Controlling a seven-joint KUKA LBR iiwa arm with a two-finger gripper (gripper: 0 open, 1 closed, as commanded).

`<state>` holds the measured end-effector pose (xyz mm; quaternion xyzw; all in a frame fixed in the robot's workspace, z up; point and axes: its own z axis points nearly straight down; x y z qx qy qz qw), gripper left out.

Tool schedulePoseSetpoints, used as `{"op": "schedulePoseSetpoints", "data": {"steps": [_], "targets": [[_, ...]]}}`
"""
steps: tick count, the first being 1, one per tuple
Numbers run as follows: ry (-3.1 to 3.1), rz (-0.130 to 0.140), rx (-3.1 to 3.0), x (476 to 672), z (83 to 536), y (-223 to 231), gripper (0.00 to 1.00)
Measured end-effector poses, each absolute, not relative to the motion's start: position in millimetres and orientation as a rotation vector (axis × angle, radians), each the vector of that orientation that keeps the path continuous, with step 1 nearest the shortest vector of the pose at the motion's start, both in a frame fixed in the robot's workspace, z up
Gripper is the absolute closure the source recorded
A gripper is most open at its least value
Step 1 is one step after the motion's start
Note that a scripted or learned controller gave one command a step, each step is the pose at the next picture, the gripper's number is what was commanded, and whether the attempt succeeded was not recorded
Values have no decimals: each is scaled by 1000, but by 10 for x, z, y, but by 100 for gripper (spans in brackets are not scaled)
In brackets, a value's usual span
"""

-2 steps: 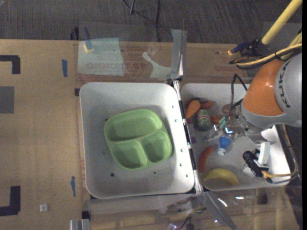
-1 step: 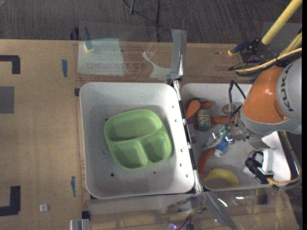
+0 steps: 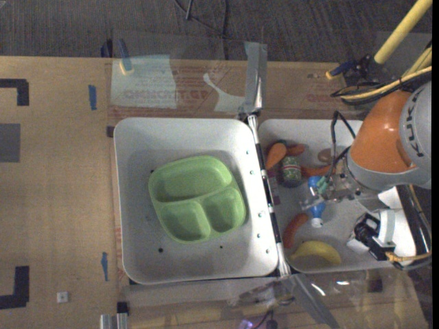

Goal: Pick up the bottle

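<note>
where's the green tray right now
The green tray lies in the left bin, roughly at its centre, its compartments facing up. The right bin beside it holds the toy food, where the gripper works.

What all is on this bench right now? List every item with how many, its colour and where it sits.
bins: 2, white, side by side on the bench
tray: 1, green, three compartments, middle of left bin
carrot: 1, orange, top left of right bin
dark toy: 1, greenish and maroon, below the carrot
bottle: 1, clear with blue cap, centre of right bin
sausage: 1, red, below the bottle
banana: 1, yellow, bottom of right bin
arm: 1, grey and orange, over right bin
claw: 1, metal, just above the bottle
</note>
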<state>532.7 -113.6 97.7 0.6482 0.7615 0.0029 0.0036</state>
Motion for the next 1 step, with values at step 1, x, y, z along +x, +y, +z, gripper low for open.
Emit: {"op": "schedulePoseSetpoints", "data": {"steps": [1], "targets": [[2345, 0, 2088, 5752, 1850, -841, 100]]}}
